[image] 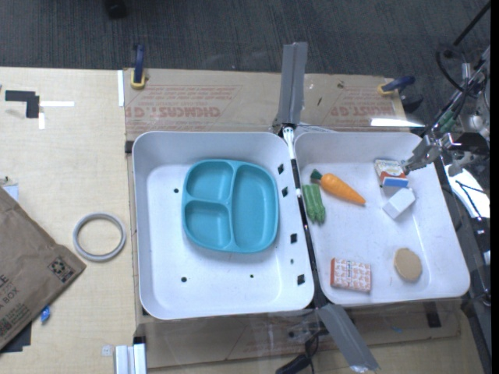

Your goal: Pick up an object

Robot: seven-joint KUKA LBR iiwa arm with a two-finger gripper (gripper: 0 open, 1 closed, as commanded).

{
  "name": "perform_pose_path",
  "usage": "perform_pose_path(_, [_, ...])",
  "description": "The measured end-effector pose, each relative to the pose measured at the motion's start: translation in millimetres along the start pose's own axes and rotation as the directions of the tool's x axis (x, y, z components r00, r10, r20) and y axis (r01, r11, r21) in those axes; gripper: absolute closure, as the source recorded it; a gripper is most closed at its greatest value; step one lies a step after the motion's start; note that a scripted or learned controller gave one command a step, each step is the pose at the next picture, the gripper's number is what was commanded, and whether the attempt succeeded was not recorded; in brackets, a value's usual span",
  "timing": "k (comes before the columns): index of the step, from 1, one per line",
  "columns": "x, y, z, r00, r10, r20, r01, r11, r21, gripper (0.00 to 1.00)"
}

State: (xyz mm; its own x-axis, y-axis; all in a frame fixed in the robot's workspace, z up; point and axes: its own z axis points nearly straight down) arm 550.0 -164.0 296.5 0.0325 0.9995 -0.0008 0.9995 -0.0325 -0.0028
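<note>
We see two white bins side by side on the desk (62,178). The left bin (156,287) holds a blue plate (231,206) with three parts. The right bin (444,283) holds the small things.

A toy carrot (343,188) lies near the top left of the right bin, tilted. Just beside it, close to the bin's left wall, is a green toy veggie (314,203). Near the front lies a red and white packet (351,274). To its right is a round tan cookie (408,264). Near the top right we see a small box with red and blue on it (392,173), and a white block (399,202) just below it.

The pincer (408,163) comes in from the right, over the top right part of the right bin. Its tip is right by the small box. We cannot tell if it is open or closed, or if it touches the box.

A ring of tape (99,235) lies on the desk, left of the bins. A brown cardboard box (27,275) is near it.
</note>
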Motion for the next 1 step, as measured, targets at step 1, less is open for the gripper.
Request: perform_pose_path(1, [45.6,50.0,118.6,0.999,-0.033,0.000,0.033,0.999,0.000,0.00])
